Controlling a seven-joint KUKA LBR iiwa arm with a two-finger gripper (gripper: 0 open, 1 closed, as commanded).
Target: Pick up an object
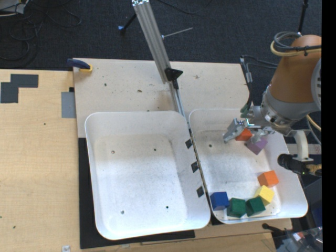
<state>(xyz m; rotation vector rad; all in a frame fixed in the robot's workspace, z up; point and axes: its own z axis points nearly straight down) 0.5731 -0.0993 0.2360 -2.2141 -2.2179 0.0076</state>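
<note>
My gripper [244, 132] hangs over the far part of the right bin [231, 167], at the end of the arm coming in from the right. A small red-orange block [243, 136] sits between its fingers, with a pale silver finger [231, 132] on the block's left side. Just below and to the right, a purple block [256, 146] lies partly under the gripper. Along the bin's near right corner lie an orange cube [269, 178], a yellow block [266, 194], two green blocks [255, 205] [237, 207] and a blue cube [219, 199].
The left bin [136, 172] adjoins the right one along a shared rim with black clips [194, 166]. A slanted aluminium post [157, 46] rises behind the bins. A blue-and-yellow clamp [80, 65] sits at the bench's far left corner.
</note>
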